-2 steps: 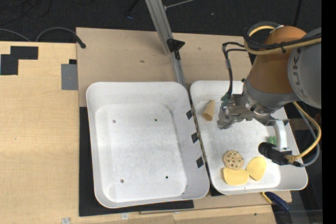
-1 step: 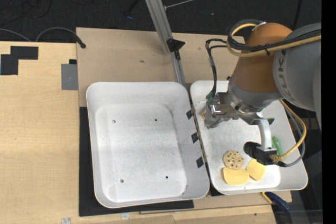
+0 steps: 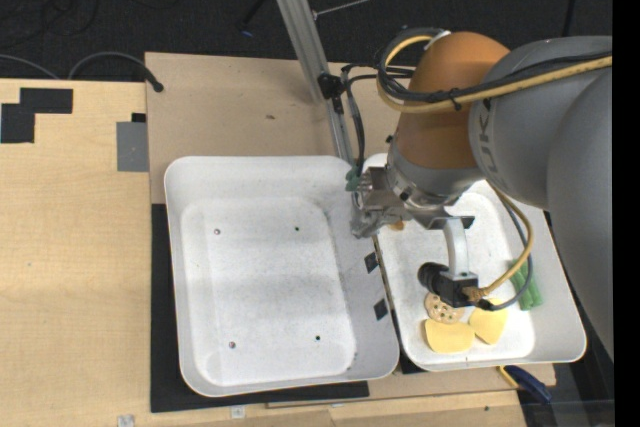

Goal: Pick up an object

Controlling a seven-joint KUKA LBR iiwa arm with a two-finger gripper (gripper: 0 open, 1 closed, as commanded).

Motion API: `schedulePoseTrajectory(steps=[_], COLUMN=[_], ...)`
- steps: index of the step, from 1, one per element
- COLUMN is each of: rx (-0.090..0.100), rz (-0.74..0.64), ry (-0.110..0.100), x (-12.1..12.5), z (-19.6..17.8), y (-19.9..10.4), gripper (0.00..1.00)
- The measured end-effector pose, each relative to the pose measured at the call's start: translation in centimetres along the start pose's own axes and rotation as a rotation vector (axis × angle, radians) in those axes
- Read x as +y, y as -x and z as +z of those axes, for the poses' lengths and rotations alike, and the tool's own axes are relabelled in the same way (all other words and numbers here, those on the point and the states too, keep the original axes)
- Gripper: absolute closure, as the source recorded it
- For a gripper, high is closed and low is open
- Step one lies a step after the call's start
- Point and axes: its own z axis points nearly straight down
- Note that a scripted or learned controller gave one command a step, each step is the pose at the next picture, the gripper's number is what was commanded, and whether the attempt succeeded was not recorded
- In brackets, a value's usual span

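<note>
The claw [image 3: 366,213] hangs over the right bin's [image 3: 556,333] far left edge; the wrist hides whether it is clenched. Yellow pieces [image 3: 450,336] lie at the bin's near end, a blurry green object [image 3: 528,296] beside them.

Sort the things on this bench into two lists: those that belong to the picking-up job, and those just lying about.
Belong to the job:
pincer
right bin
yellow pieces in that bin
green object in that bin

Just lying about:
left bin
metal rail
grey patch on the bench top
</note>
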Motion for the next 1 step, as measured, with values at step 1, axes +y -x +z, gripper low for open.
schedulePoseTrajectory(steps=[1], rx=[0.001], rz=[0.000], ry=[-0.001], x=[-0.27], z=[-1.02], y=[-4.32], gripper=[1.00])
